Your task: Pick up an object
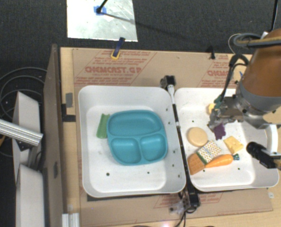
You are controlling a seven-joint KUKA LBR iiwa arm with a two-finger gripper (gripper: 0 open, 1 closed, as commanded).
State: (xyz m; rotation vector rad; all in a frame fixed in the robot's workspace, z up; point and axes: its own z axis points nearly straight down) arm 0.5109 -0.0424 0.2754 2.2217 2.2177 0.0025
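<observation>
Closest to the lens: arm (268, 74), reaching in from the right, ending in the claw (220, 118) low over the right bin (259, 176). Cannot tell the claw's spread, nor any hold on anything: too blurred and small to read.

Likeliest target, as a judgement: purple piece (219, 132), just below the claw in the view, touching or barely apart, cannot say which. Looks short and stubby, with no clear long axis.

Left of the claw and a little lower, round biscuit (197, 136). Further below the claw, checkered block (209, 151), then carrot (219, 161), long axis roughly left to right. Below-right of the claw, cheese (233, 144). Just up-left of the claw, yellow bit (210, 109). Far left of the claw, in the other bin, blue tray (136, 136), well apart.

Calls, probably, for a short straight drop and hardly any sideways travel, with the purple piece as the pick. Risks nudging the cheese or biscuit, both near.
</observation>
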